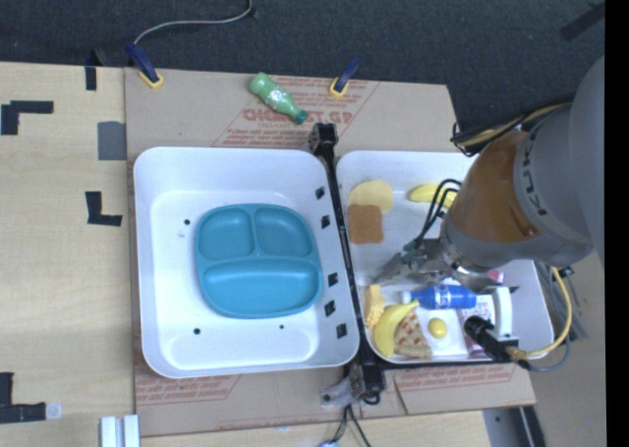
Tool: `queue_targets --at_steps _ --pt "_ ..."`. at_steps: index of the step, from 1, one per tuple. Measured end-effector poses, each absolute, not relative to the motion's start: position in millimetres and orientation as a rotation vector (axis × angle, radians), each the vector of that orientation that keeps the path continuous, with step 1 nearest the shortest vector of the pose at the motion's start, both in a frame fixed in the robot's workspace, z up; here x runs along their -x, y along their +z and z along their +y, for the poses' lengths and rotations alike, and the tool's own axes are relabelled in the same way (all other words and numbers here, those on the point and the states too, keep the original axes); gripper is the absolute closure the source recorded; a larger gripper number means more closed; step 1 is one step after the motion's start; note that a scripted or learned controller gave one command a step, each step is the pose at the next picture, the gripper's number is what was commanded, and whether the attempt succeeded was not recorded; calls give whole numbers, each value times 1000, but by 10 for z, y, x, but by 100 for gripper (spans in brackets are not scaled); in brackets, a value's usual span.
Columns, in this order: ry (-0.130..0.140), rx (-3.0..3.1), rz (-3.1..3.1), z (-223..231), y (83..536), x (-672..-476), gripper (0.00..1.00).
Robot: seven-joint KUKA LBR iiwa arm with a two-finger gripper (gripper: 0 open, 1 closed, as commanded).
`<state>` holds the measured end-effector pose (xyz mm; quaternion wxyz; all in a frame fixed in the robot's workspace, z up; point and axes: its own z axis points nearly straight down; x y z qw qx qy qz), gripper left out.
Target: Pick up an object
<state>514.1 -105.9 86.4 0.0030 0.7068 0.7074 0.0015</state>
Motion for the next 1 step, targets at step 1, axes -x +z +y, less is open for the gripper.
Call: queue_targets --at_steps 1 --pt "4 -2216 2220 -963 861 -5825 0"
